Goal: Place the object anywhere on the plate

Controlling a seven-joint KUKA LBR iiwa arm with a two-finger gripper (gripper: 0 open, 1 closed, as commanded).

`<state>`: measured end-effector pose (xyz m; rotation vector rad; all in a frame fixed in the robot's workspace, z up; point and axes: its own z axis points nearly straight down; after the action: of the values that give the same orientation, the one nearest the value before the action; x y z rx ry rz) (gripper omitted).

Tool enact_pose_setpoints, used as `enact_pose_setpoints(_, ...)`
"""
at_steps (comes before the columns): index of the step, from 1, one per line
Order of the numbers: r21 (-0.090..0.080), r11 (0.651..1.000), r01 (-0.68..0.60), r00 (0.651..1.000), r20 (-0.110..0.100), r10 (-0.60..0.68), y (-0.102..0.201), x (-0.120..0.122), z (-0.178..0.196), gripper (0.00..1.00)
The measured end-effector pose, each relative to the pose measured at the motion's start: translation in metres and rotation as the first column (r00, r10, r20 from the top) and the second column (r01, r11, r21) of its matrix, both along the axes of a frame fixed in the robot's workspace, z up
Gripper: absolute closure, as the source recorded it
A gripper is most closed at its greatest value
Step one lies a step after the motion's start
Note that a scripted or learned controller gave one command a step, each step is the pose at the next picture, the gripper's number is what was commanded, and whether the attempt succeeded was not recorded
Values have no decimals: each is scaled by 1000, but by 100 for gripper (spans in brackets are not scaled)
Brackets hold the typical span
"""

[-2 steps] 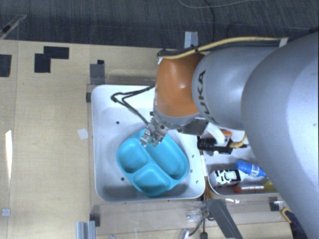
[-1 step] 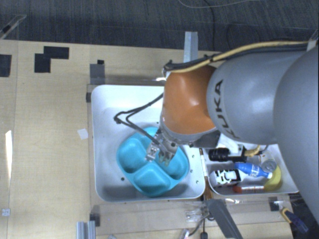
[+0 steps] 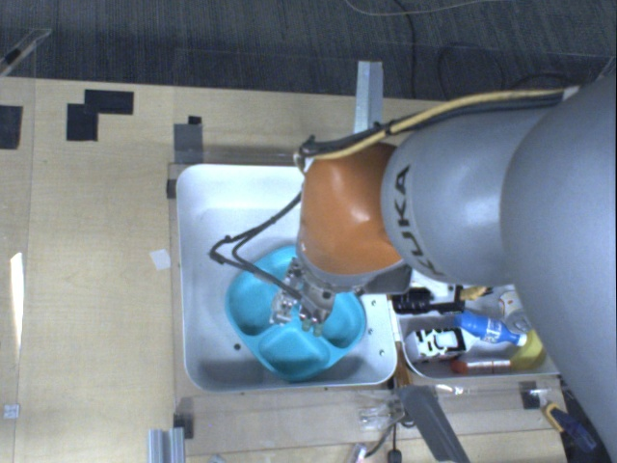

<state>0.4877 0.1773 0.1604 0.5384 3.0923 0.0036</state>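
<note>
End effector (image 3: 301, 309) is parked right over the middle of the blue sectioned plate (image 3: 253, 305) in the left bin (image 3: 198, 258). Honestly can't tell how wide it's open or whether it's got the object. Off to its right, the other bin (image 3: 416, 360) holds a bottle (image 3: 490, 330) and some clutter.

Two white bins (image 3: 193, 287) on the bench; one blue divided plate (image 3: 289, 340) at centre; one bottle (image 3: 492, 331) at lower right.
</note>
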Motion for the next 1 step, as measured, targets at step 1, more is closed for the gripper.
enact_pose_setpoints(1, 0, 975, 222, 975, -2, -222, 1, 0, -16, 100)
